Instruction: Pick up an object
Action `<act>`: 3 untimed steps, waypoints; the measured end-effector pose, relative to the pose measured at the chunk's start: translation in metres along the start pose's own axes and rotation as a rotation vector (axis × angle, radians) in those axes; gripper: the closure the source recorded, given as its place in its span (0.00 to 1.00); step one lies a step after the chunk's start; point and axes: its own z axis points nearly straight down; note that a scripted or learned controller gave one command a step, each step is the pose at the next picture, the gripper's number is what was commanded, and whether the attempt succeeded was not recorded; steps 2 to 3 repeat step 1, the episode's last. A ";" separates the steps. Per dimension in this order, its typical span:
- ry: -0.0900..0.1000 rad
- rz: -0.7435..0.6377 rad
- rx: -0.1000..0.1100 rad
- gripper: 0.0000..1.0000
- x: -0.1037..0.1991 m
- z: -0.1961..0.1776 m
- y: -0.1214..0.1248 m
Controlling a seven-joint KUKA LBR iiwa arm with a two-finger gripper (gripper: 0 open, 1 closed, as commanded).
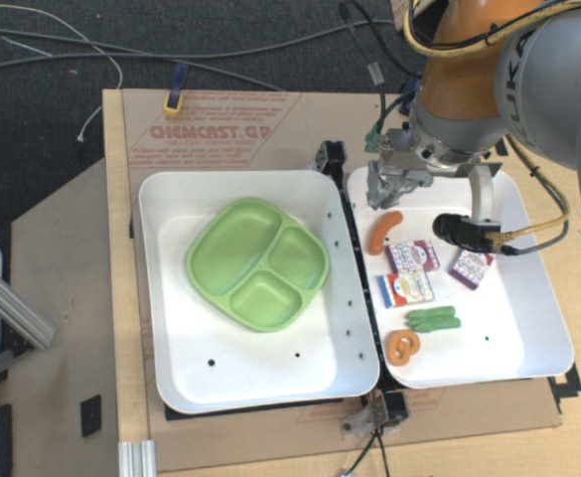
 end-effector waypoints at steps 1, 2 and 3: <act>-0.001 0.000 0.000 1.00 0.049 0.014 0.003; -0.001 0.000 0.000 1.00 0.049 0.014 0.003; -0.001 0.000 0.000 1.00 0.049 0.014 0.003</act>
